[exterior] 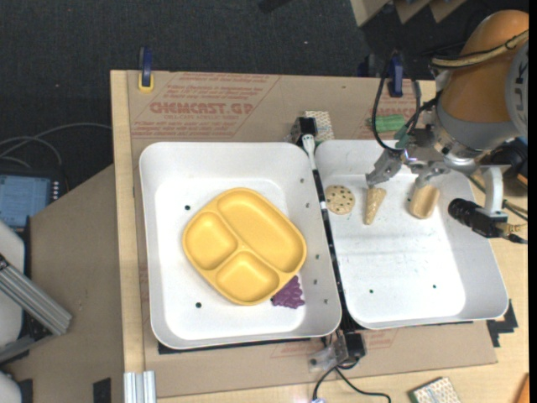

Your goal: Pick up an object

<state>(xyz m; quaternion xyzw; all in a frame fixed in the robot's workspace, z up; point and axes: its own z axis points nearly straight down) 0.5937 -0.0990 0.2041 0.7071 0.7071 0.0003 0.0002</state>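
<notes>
The tabletop (210, 99) is a pale wooden board with red printed letters along its far side; it stands on a dark carpet floor (126, 23). A blue clamp (147, 68) holds the far left corner of the board, and another blue clamp (395, 74) stands at the far right part. Grey cables (33, 145) lie on the floor at the left, near a blue box (25, 200); a metal profile (29, 292) goes slanted at the lower left.

Two white bins lie side by side and touch at the middle. The left bin (168, 309) carries a yellow plate (243, 244) with three compartments, and a small purple thing (289, 294) lies just beside the near right edge of the plate. The right bin (419, 292) carries a round cookie (339, 198) close to its left wall, a cone (373, 204) just right of the cookie, and a tan roll (424, 200) further right; the three are apart from each other, all in the far part of the bin.

The arm (482, 82) comes in from the right, over the far right corner of the right bin. The end effector (403, 168) hangs above the space between cone and roll; its fingers (382, 170) are spread apart, released, and nothing is between them.
</notes>
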